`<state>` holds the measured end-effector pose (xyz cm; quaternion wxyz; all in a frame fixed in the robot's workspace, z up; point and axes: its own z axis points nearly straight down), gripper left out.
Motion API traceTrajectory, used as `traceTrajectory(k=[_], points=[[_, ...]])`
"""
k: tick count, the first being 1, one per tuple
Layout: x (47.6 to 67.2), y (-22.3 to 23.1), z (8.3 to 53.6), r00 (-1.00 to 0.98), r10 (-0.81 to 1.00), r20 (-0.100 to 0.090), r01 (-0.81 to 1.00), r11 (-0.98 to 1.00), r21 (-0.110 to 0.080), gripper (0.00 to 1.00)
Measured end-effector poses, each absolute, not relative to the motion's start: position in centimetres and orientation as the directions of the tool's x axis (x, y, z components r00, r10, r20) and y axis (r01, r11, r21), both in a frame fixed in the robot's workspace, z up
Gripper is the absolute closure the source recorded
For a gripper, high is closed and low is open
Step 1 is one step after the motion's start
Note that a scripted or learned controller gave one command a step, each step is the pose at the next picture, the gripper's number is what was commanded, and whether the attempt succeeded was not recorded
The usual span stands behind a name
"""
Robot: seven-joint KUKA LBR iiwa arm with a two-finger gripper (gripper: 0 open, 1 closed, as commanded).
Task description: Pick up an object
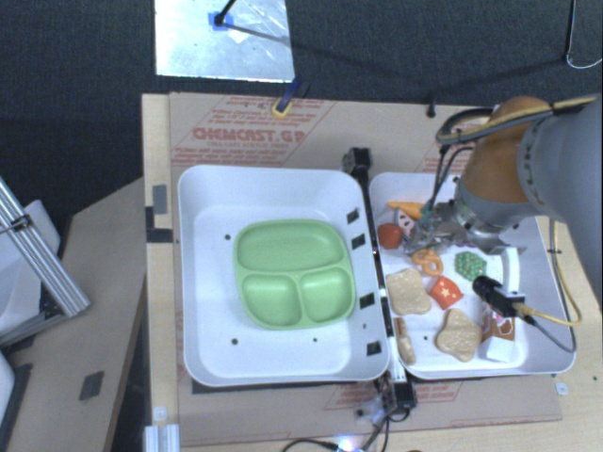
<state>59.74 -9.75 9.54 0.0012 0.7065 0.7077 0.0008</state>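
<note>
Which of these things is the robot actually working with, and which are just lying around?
Part of the job:
gripper, low in the right bin
small toy foods there: red ball, orange ring, bread slices, green piece

Just lying about:
green divided tray in the left bin
foil sheet

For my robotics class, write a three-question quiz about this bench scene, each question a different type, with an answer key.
1. True or false: the green divided plate lies in the left bin.
2. Multiple choice: the gripper is over which bin? A) left bin B) right bin C) neither
3. Fill in: the plate has ___ compartments.

Key: 1 true; 2 B; 3 three. The toy foods, such as the red tomato and the bread slice, lie in the right bin, where the arm reaches in.
</note>
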Motion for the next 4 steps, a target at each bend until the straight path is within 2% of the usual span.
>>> traceTrajectory(k=[1, 2, 3, 4], points=[[60.2, -9.7, 13.9, -0.004, 1.0, -0.001, 1.0, 0.004, 0.005, 1.0], [60.2, -9.6, 20.4, -0.005, 1.0, -0.001, 1.0, 0.005, 0.007, 1.0], [60.3, -9.6, 22.6, -0.005, 1.0, 0.0, 1.0, 0.005, 0.004, 1.0], [55.3, -9.7, 23.0, -0.001, 1.0, 0.0, 1.0, 0.001, -0.001, 1.0]])
